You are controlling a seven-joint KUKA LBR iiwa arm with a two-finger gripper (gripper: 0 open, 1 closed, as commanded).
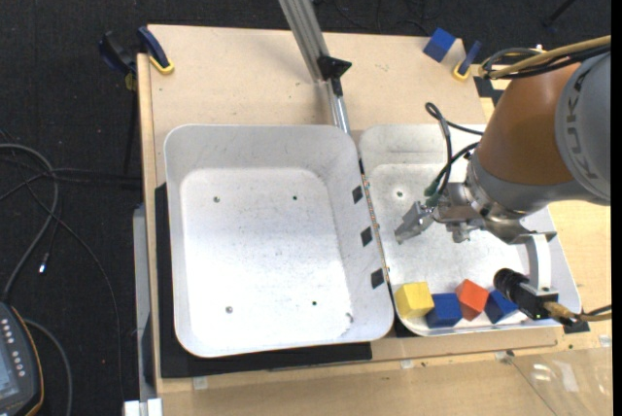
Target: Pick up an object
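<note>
You see one yellow block [414,297], two blue blocks [445,309], one orange block [472,297] crowding the right bin [389,152] near edge; end effector [412,224] state unclear.

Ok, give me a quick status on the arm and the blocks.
Claw over right bin, nothing seen in it. Yellow block, two blue and an orange at near edge. Nothing between claw and blocks.

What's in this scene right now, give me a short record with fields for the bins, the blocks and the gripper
left bin: white, shallow
right bin: holds four blocks along its near edge
blocks: yellow block, blue block, orange block, second blue block
stray block: third blue block on the bench's far right corner
gripper: over the right bin, apart from the blocks, holding nothing
</note>
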